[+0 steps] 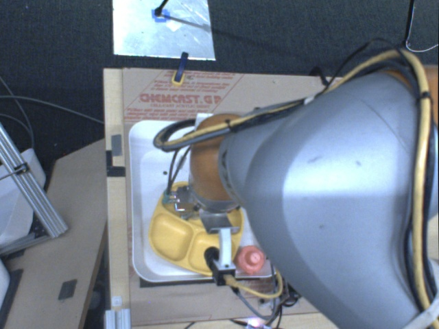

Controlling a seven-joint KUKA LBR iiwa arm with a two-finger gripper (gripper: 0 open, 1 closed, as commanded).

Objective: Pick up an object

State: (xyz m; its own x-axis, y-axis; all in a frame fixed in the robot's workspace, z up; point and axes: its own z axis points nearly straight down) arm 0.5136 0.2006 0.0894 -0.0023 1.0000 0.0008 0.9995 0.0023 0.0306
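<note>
A yellow moulded plastic piece (pixel 177 237) with rounded hollows lies in the near half of the left white bin (pixel 140 177). A pink-red rounded object (pixel 250 259) sits by the bin's near right corner, just right of the yellow piece. My gripper (pixel 178 199) points down into this bin, right at the yellow piece's far edge and seemingly touching it. The orange-banded wrist (pixel 209 163) rises above it. The grey arm (pixel 343 197) hides the gripper's tips and the whole right side of the bench.
A cardboard sheet (pixel 182 91) with red lettering lies behind the bin, with a small blue and yellow item (pixel 180 68) on its far edge. A shiny foil sheet (pixel 163 19) lies further back. An aluminium frame (pixel 31 187) stands at the left.
</note>
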